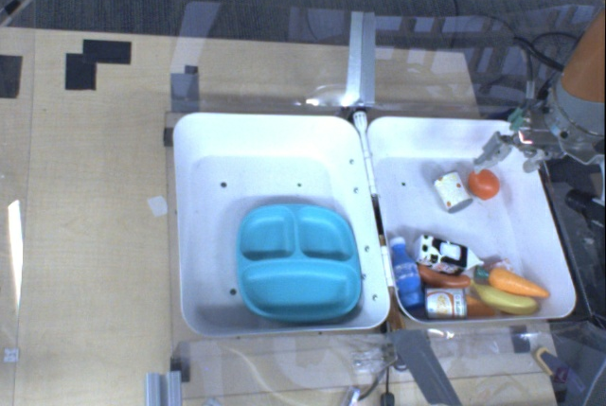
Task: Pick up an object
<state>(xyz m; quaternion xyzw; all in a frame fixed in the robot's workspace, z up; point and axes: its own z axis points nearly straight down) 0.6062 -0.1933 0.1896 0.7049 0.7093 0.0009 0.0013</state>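
My gripper (508,155) hangs over the far right part of the right bin (407,153). It is open, its two fingers spread apart with nothing between them. Just below and left of it a small red-orange tomato (485,184) lies next to a white block with an orange side (453,191). At the bin's near end several items are piled together: a blue bottle (405,272), a black-and-white cow-patterned piece (443,253), a sausage (443,278), a small can (443,304), a carrot (517,282) and a banana (505,301).
The left bin (208,205) holds a blue divided plate (299,260). A metal post (360,63) stands behind the rim between the two bins. Cables and the arm's body (582,87) crowd the right side.
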